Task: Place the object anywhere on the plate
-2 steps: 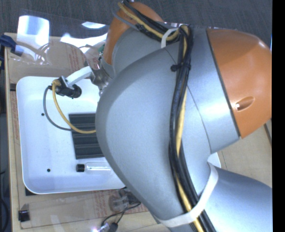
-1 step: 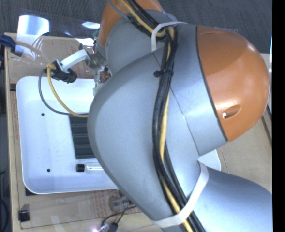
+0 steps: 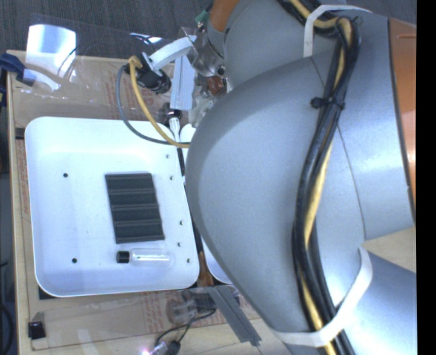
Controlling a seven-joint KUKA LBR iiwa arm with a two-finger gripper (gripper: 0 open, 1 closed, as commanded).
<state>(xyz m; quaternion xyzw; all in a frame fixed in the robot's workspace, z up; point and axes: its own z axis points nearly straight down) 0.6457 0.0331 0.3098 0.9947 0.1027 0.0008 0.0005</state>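
Note:
A dark grey ribbed rectangular plate (image 3: 135,207) lies flat in the middle of the left white bin (image 3: 62,146). Just in front of the plate's near edge, a small clear tube with a black cap (image 3: 143,257) lies on its side on the bin floor, apart from the plate. My gripper's wrist end (image 3: 182,98), with a white bracket and a camera-like black part, hangs above the far right corner of the left bin, well away from the tube and the plate. The bulky grey arm hides the gripper's tip.
The arm's grey body (image 3: 299,168) covers nearly all of the right bin, of which a sliver (image 3: 210,271) shows. A yellow and black cable (image 3: 140,128) loops over the left bin's far edge. A clear plastic piece (image 3: 51,44) sits beyond the bench at top left.

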